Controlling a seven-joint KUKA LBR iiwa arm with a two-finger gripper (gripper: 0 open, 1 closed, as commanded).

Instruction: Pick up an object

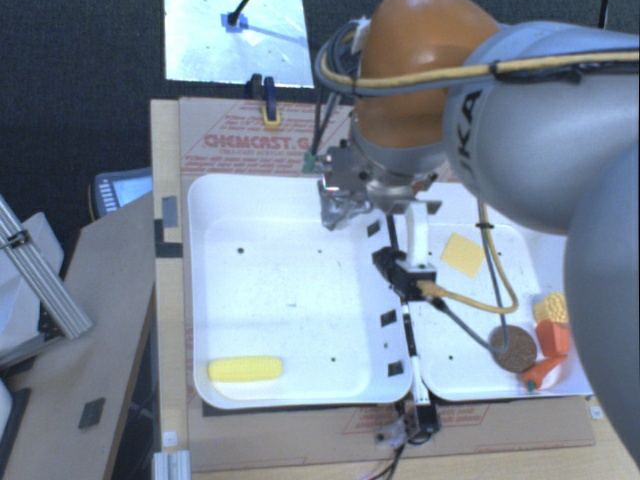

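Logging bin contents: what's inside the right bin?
Right bin holds a yellow cheese slice, a brown round cookie, an orange block, a carrot and a corn piece. The arm covers its far-right part, so anything there can't be seen.

A robotics lab is showing here: a grey arm (pixel 540 138) is hanging over two white bins (pixel 200 268) taped onto cardboard (pixel 250 138), cables trailing.
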